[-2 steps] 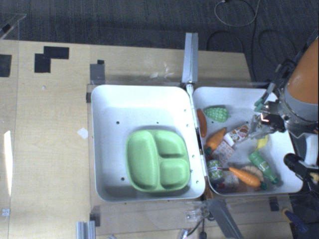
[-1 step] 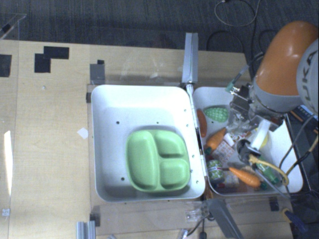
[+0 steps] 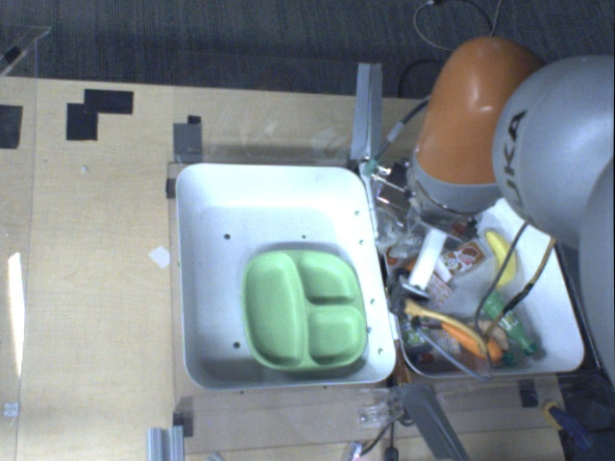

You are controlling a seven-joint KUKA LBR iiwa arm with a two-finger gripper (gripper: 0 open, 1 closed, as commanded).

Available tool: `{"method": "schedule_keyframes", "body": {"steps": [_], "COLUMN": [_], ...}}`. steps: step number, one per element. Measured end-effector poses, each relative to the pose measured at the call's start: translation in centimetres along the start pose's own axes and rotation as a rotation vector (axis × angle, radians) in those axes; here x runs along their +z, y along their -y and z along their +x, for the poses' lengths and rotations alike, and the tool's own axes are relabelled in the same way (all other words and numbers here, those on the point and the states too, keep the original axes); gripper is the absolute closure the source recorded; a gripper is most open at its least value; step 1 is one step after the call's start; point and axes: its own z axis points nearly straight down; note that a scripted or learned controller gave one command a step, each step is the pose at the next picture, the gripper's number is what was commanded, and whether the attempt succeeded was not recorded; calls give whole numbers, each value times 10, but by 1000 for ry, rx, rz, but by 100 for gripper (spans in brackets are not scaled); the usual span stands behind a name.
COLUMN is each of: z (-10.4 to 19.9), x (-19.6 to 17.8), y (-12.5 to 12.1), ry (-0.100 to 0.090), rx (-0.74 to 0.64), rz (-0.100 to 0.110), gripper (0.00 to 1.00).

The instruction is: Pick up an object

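from the camera above the table (image 3: pixel 86 286), my arm (image 3: pixel 548 123) came in from the right and hung over the far side of the right bin (image 3: pixel 562 353), its grey shell and orange band covering much of that bin. my hand (image 3: pixel 423 257) was down among the clutter near the bin's left wall; i could not tell whether it was open or closed, nor whether it gripped anything.

the things i might pick lay packed in that right bin: a yellow banana (image 3: pixel 500 254) toward the middle, curved and smooth; an orange carrot-like piece (image 3: pixel 459 332) near the front edge; something green (image 3: pixel 507 327) by the front right corner; and a white printed packet (image 3: pixel 452 260) close to my hand. they overlapped and touched, so i judged a clean grip needed one piece standing free of its neighbours, the fingers crossing its narrow width, coming straight down.

the left bin (image 3: pixel 207 219) was shallow, white and matte with rounded corners. in its front half sat a pale green divided tray (image 3: pixel 306 307), three compartments, glossy plastic, soft-edged, lying flat and a broad thing to pinch.
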Motion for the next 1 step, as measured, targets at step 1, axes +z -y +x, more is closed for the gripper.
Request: {"method": "schedule_keyframes", "body": {"steps": [1], "z": [-46], "x": [69], "y": [-16], "ry": [1], "rx": [-9], "rz": [1], "gripper": [100]}}
